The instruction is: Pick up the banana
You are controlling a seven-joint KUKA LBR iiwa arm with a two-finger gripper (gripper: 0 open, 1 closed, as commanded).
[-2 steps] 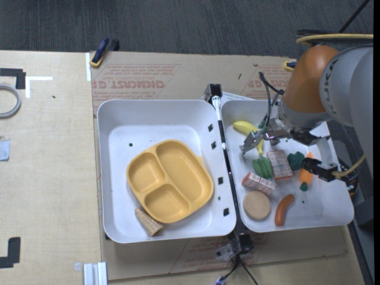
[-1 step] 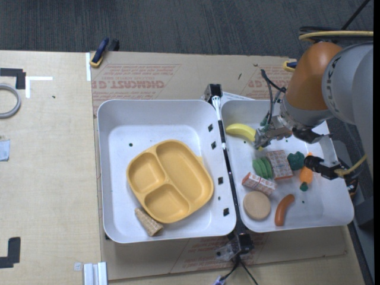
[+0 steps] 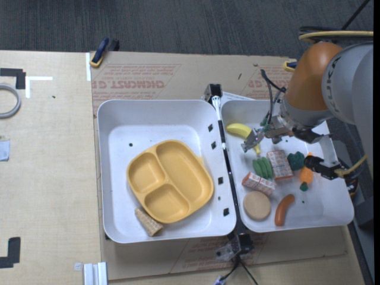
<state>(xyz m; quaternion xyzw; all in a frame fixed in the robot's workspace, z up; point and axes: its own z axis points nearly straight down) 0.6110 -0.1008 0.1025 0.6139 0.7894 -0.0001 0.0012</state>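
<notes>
The banana (image 3: 238, 129) is small and yellow and lies in the right bin (image 3: 332, 209), near its back left corner and close to the wall between the bins. My gripper (image 3: 255, 139) hangs low over the right bin, just right of the banana and a little nearer the front, at the banana's right end. Whether it touches the banana cannot be made out. Above it the grey arm with its orange band (image 3: 312, 79) comes in from the right.
Crowded in the right bin near the gripper are a green vegetable (image 3: 263, 167), a red-and-white box (image 3: 279, 164), a pink box (image 3: 258, 183), a tan disc (image 3: 257, 205), a sausage (image 3: 284, 209), a dark green piece (image 3: 295, 159) and a carrot (image 3: 305, 177). The left bin (image 3: 119, 135) holds a yellow divided plate (image 3: 170, 180) and a tan block (image 3: 148, 221).
</notes>
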